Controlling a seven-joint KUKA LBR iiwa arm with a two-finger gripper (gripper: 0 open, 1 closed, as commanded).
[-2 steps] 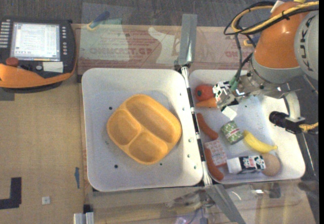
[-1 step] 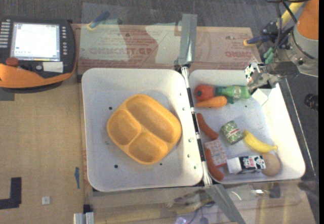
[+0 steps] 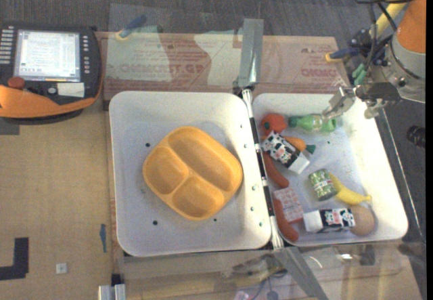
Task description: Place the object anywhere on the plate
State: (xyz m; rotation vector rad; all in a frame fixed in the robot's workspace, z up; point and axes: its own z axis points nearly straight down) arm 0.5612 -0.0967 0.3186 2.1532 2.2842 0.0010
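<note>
While the arm (image 3: 406,41) reaches in from the right, its gripper (image 3: 353,103) hangs over the far right corner of the right bin (image 3: 389,177), just beside the green bottle (image 3: 312,122) lying along that bin's far wall. Two pale fingers (image 3: 335,105) show, spread apart, nothing between them; one tip sits close to the bottle's right end, contact not clear. Left bin (image 3: 128,177): orange plate (image 3: 192,171) with three compartments, set a little right of centre, turned at a slant, bare. Right bin holds the loose items: red pepper (image 3: 273,122) at far left, carrot (image 3: 295,144) just right of it, black-and-white carton (image 3: 280,150) touching the carrot, sausage (image 3: 276,171) along the left wall, pink packet (image 3: 291,204) near it, second sausage (image 3: 287,225) at the near left corner. Green can (image 3: 323,184) stands mid-bin, banana (image 3: 350,191) just right of it. Second cow-print carton (image 3: 329,219) lies at the near wall, brown egg-like thing (image 3: 363,220) touching its right end. Control tablet (image 3: 46,68) lies on the bench, far left.
</note>
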